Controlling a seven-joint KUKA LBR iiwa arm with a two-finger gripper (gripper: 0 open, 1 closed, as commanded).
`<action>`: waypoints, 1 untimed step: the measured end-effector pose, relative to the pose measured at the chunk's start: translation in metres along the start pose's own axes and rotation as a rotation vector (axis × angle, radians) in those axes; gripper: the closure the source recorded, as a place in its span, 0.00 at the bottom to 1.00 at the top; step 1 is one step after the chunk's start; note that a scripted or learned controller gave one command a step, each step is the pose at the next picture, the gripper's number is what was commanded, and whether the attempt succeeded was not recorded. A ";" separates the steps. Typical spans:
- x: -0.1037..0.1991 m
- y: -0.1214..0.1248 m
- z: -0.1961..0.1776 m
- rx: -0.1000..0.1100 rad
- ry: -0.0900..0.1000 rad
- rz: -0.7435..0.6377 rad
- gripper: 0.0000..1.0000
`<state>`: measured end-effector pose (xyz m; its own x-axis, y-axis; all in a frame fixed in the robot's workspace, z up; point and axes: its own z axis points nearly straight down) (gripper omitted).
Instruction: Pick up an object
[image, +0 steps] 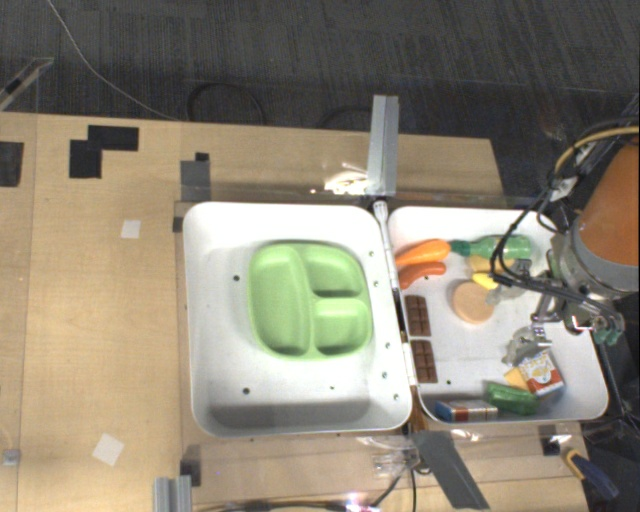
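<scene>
Small carton (541, 375) just beneath fingers (527, 346)

We see the arm (607, 215) as a rounded orange shell with a grey band beneath it. Black and yellow cables (560, 185) loop beside it, and a green-tipped lead trails off. Below, the small metallic pincer (527, 345) shows silvery fittings and thin dark wires.

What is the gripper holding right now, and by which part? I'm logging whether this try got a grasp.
It cannot be told. The gripper hangs low over the small carton in the right bin, but no object visibly sits in it.
</scene>
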<state>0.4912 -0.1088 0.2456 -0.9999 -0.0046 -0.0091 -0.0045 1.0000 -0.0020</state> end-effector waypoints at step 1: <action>-0.010 0.004 0.145 -0.003 0.007 -0.062 0.00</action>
<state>0.5030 -0.1053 0.1003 -0.9978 -0.0665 -0.0016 -0.0665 0.9978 0.0009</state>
